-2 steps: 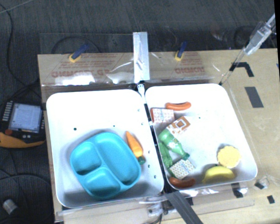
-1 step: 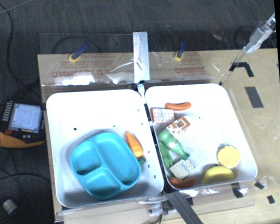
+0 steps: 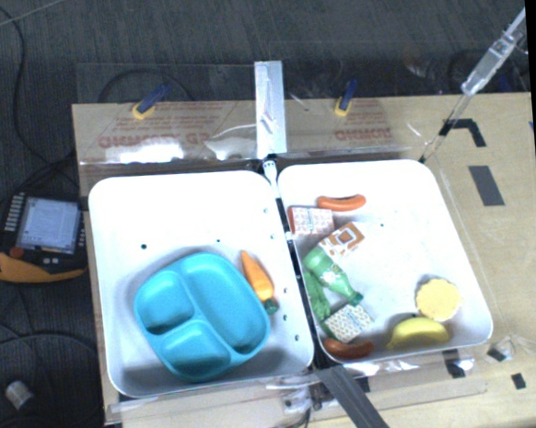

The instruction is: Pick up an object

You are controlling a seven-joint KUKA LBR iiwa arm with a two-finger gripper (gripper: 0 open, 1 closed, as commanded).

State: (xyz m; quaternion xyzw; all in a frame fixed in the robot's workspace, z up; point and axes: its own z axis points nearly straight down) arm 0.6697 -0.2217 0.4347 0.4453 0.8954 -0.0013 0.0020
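A blue sectioned plate (image 3: 201, 319) and a carrot (image 3: 257, 275) are seen in the left bin (image 3: 120, 206); a sausage (image 3: 341, 202), green bottle (image 3: 327, 279) and banana (image 3: 418, 331) in the right bin (image 3: 434, 205). The claw's state cannot be told.

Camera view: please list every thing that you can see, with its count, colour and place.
bins: 2, white, side by side on the bench
divided plate: 1, blue, left bin
carrot: 1, orange, left bin, beside the plate
sausage: 1, orange-red, right bin, far side
small boxes: 3, patterned white and orange, right bin, near the divider
bottle: 1, green, right bin
lemon half: 1, yellow, right bin
banana: 1, yellow, right bin, near edge
handheld device: 1, orange and grey, floor at left
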